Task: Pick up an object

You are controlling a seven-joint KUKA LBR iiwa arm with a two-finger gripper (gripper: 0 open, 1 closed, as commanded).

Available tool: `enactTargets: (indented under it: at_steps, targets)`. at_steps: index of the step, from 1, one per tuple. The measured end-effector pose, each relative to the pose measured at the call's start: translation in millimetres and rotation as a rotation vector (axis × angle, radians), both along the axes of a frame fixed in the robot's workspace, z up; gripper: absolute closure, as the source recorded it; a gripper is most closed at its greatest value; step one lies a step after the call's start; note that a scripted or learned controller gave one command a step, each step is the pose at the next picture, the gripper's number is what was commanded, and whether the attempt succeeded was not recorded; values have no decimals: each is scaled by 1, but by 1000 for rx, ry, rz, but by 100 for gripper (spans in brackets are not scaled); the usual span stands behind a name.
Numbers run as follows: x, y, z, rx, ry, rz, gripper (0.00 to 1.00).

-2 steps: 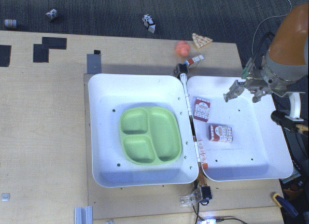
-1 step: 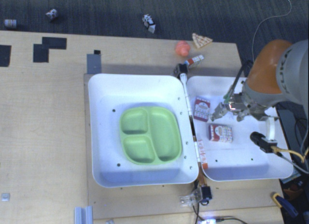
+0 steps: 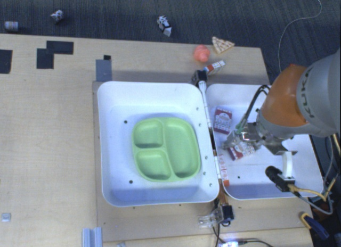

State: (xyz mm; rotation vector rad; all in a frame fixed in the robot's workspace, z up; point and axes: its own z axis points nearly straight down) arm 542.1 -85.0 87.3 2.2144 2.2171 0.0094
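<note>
Reaching into the right bin [image 3: 303, 182], the gripper [image 3: 242, 140] hangs low over a red packet [image 3: 235, 151] beside the red-and-white pack [image 3: 222, 120], apparently mid-grasp, though I cannot tell its grip; next it needs a firm close, then a straight lift.

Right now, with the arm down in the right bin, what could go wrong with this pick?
1. The gripper sits over a tight cluster: a crumpled clear wrapper with red print beside a small red and white packet. It may catch both, or just nudge them.
2. The wrapper looks thin and loose, so it could slip out on lifting.
3. The cluster lies near the right white bin's inner wall, which the gripper might clip.
</note>
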Motion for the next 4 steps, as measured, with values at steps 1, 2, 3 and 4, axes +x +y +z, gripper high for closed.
enactTargets:
  at_steps: [1,2,3,4]
  targets:
    - [1,0,10,0,-4,2,100]
    - [-55,60,98,2,6,3,100]
    - [-55,141,111,3,8,4,100]
    - [-54,141,121,4,6,7,100]
